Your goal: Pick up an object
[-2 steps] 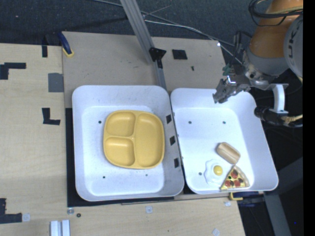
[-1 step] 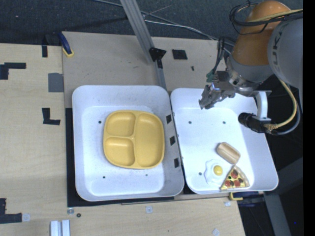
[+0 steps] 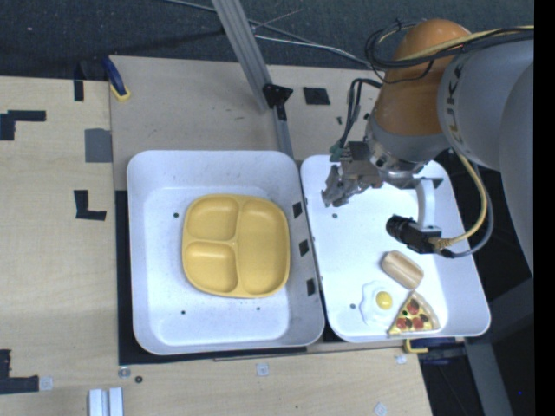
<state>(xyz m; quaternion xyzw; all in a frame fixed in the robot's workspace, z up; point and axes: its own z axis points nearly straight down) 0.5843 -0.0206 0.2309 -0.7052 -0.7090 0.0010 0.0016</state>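
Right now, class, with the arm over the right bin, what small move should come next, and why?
Probably shift the gripper toward the near corner: it hangs over bare bin floor, while the hot dog, fried egg and pizza slice lie there.

A robotics lab test bench, seen from a fixed overhead camera: a grey industrial arm [image 3: 486,85] with an orange band reaches in from the right over two shallow white bins, the left bin [image 3: 143,232] and the right bin [image 3: 468,315], set side by side on a plywood bench [image 3: 52,232]. Black tape marks [image 3: 87,204] dot the board at left, loose cables [image 3: 286,29] trail across the dark floor at the far side, and a metal strut [image 3: 247,50] slants down to the bins. Toy food, including a pizza slice [image 3: 414,315], a fried egg [image 3: 380,301] and a yellow tray [image 3: 235,244], stands in for real goods
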